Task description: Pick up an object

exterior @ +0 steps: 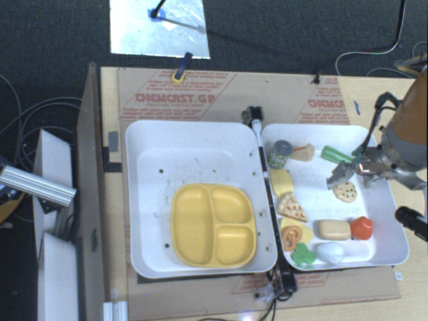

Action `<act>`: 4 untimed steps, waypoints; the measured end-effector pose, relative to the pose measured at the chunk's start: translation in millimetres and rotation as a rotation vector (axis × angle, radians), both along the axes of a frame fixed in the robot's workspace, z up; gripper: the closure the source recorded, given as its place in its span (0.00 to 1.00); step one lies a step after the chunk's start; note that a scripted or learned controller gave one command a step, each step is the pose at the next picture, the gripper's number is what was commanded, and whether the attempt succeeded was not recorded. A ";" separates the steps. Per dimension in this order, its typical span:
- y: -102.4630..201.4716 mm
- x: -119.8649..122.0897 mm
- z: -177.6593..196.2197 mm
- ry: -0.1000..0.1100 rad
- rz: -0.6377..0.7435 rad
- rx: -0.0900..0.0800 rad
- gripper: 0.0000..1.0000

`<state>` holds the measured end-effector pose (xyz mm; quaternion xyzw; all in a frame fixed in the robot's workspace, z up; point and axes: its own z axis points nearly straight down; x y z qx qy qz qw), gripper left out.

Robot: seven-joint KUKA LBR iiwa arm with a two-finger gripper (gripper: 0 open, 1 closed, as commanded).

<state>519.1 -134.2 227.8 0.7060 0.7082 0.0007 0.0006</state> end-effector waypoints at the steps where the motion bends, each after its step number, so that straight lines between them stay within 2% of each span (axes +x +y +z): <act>1: 27.9 68.9 -69.8 -0.002 0.005 -0.001 0.00; 2: 51.0 125.3 -147.3 0.016 0.007 0.002 0.00; 3: 46.4 139.8 -148.2 0.060 0.009 0.012 0.00; 4: 32.2 140.0 -148.2 0.056 0.004 0.016 0.00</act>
